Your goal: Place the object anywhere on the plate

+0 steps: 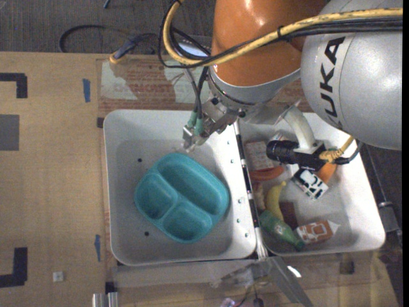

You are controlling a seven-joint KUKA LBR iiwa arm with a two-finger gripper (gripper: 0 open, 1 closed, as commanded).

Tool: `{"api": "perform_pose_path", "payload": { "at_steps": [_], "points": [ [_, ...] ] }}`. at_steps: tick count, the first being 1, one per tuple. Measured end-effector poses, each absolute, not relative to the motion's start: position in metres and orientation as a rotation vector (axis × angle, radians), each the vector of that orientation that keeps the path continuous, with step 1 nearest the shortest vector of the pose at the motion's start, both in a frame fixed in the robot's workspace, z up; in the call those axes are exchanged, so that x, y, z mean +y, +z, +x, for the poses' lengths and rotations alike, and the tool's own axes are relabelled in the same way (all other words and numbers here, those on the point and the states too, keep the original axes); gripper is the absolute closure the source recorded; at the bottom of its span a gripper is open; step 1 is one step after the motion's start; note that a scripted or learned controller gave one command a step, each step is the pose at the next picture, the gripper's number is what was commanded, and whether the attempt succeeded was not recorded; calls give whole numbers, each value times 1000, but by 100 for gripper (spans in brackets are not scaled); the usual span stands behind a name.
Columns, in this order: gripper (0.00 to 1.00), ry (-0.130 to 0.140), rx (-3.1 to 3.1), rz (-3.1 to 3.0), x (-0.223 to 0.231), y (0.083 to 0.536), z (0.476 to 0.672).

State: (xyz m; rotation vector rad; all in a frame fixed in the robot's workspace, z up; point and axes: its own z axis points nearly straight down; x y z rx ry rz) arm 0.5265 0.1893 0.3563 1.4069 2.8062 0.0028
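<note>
Grey two-finger gripper (192, 135) sits over the back edge of the left shallow white bin (121, 171), just above the far rim of the teal three-compartment plastic plate (182, 197); can't tell if anything is between the tips or how wide they stand. No object visible on the plate; the loose items are all in the right shallow white bin (367, 216), well apart from the gripper: a yellow banana (275, 198), a green bottle (281, 230), a small orange-and-white carton (316, 231) and a black-and-white patterned cube (310, 182).
</note>
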Motion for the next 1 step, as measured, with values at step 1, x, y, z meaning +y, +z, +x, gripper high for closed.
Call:
{"api": "perform_pose_path", "payload": {
  "at_steps": [1],
  "points": [
    [100,4,2778,1460,197,369,569]
  ]
}}
